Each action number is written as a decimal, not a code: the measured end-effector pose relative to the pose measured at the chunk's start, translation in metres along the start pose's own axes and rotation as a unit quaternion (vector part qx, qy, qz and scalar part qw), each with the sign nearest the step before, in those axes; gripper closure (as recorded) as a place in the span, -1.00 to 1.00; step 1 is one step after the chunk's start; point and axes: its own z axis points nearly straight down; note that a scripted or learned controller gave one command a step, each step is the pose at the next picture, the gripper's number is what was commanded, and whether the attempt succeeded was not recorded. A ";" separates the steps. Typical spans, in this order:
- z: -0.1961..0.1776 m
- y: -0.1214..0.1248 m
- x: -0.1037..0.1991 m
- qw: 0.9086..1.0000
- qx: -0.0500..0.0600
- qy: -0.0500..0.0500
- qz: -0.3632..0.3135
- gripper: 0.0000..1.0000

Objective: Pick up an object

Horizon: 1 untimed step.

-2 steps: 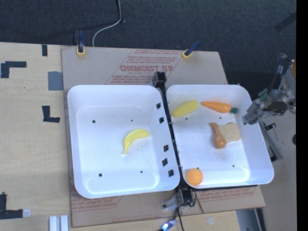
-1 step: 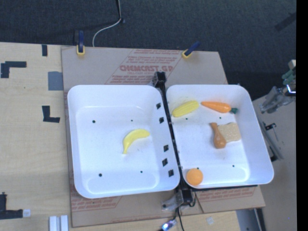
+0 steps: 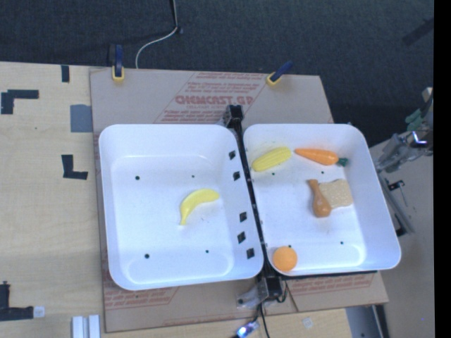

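Observation:
In the left bin point(image 3: 127, 146) a yellow banana point(image 3: 198, 203) lies alone near the middle. The right bin point(image 3: 366, 224) holds a yellow corn cob point(image 3: 271, 159) at its far left, an orange carrot point(image 3: 318, 156) at the back, a brown drumstick-shaped piece point(image 3: 320, 200) touching a tan block point(image 3: 340, 193) in the middle, and an orange ball point(image 3: 285, 258) at the near left corner. My gripper point(image 3: 403, 150) is a grey shape at the right edge, outside the right bin and apart from every object.
Both bins rest on a cardboard sheet point(image 3: 211, 97) clamped at its back edge by two clips point(image 3: 117, 69). A black divider point(image 3: 243, 189) runs between the bins. A white cable point(image 3: 158, 41) trails behind them.

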 end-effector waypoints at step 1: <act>0.004 0.000 -0.002 1.000 0.000 0.000 0.000 1.00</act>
